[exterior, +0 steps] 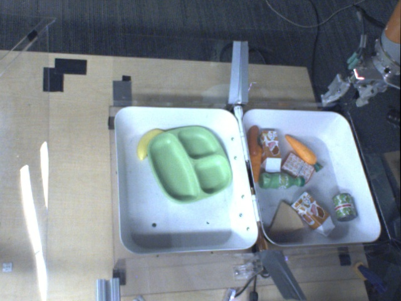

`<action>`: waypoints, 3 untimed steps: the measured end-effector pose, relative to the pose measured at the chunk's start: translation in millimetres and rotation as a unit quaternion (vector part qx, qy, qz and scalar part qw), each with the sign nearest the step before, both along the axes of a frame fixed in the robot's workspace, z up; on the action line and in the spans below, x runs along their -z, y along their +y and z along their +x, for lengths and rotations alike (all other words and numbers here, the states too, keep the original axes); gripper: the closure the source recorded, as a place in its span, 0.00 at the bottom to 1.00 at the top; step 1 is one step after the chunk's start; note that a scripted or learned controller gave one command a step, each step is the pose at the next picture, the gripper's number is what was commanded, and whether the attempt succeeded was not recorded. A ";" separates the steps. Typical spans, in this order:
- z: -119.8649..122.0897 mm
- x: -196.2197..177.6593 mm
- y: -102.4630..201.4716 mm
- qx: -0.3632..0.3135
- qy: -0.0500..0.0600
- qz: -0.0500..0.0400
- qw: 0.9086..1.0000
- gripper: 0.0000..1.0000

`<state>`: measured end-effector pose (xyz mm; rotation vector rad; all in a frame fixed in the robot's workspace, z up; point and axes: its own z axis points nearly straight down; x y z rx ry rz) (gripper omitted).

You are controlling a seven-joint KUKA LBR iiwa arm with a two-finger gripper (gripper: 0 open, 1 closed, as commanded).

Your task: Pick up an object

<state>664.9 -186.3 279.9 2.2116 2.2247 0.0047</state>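
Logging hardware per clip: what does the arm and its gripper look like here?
At the camera view's upper right, the gripper is pale grey metal with dark parts and a small red light. An orange band sits above the wrist, and thin cables run alongside.

Even, moderately bright overhead light. Soft shadows pool along the near inner walls of both bins. Pale glare streaks on a clear panel at the desk's left edge. Picture slightly soft overall; gripper blurred, possibly by motion. Dark floor beyond the far edge is underexposed.
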 end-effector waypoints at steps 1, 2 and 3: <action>5.3 98.9 -0.7 -0.034 0.001 0.000 0.999 0.00; -9.3 147.2 33.6 -0.085 0.000 0.000 0.996 0.00; -9.3 147.1 33.5 -0.085 0.000 0.000 0.996 0.00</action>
